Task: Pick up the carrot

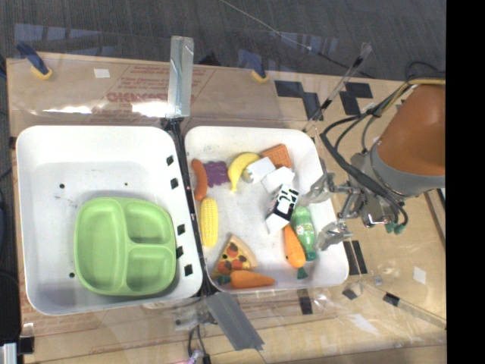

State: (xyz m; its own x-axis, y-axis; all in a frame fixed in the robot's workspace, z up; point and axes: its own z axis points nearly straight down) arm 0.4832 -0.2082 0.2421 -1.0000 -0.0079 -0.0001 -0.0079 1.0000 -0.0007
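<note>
Overhead: bench [91,82] (brown, taped plastic sheeting), dark floor beyond; left bin [38,203] holds green tray [125,245]; right bin [333,268], carrot [294,247], corn [208,220]; gripper [327,214] spread wide, holding nothing.

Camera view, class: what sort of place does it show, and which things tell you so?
Probably a robotics lab bench: a robot arm with gripper, two white bins, toy food like the carrot, and a taped-down surface.

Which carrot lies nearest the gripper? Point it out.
The carrot by the right bin's right wall, beside the green bottle, pointing up and left. The other carrot lies flat along the near wall, below the pizza slice, farther from the gripper.
</note>
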